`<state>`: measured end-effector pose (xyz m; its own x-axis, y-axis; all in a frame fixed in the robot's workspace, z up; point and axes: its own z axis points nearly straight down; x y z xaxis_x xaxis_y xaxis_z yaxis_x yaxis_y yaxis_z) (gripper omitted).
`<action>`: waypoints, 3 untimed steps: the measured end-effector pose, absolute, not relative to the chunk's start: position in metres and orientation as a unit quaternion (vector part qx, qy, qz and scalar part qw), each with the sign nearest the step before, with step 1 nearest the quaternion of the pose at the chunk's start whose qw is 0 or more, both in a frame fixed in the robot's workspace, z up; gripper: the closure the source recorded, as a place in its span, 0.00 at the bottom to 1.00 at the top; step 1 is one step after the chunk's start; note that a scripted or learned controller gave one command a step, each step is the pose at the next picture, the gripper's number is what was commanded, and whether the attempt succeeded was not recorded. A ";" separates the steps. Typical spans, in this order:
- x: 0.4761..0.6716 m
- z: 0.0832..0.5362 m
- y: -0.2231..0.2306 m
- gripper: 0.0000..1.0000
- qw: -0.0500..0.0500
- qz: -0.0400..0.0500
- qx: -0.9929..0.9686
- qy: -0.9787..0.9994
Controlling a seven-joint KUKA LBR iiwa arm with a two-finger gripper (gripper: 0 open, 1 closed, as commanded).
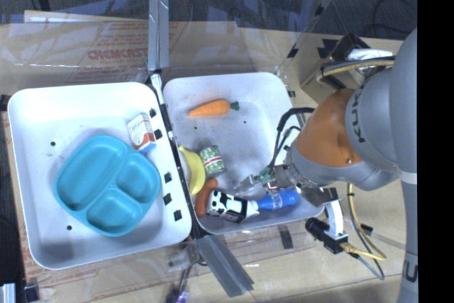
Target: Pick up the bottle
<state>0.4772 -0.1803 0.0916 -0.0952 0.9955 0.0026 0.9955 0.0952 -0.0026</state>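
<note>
From the overhead camera, the gripper (257, 182) sits low in the right bin (245, 85), right at the blue bottle (278, 201) lying along the near wall. Its grip I cannot tell. Looks like the grasping step; next comes a clean lift.

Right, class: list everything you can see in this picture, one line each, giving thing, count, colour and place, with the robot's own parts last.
Bins: 2, white, side by side on the bench.
Divided tray: 1, light blue, left bin.
Small carton: 1, white with red, left bin beside the tray.
Carrot: 1, orange, right bin, far side.
Can: 1, green and white, right bin, middle.
Banana: 1, yellow, right bin, left wall.
Bottle: 1, blue, right bin, near edge.
Cow-patterned toy: 1, black and white, beside the bottle.
Arm: 1, grey with orange band, from the right.
Gripper: 1, above the bottle.
</note>
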 end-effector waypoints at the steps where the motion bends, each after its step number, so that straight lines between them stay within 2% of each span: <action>1: 0.477 0.092 -0.188 0.00 0.000 0.000 -0.674 -0.738; 2: 0.477 0.091 -0.190 0.00 0.002 0.000 -0.624 -0.781; 3: 0.478 0.101 -0.189 1.00 0.003 0.000 -0.622 -0.783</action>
<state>0.4777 -0.1893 0.1010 -0.2251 0.9743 0.0048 0.9743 0.2251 -0.0038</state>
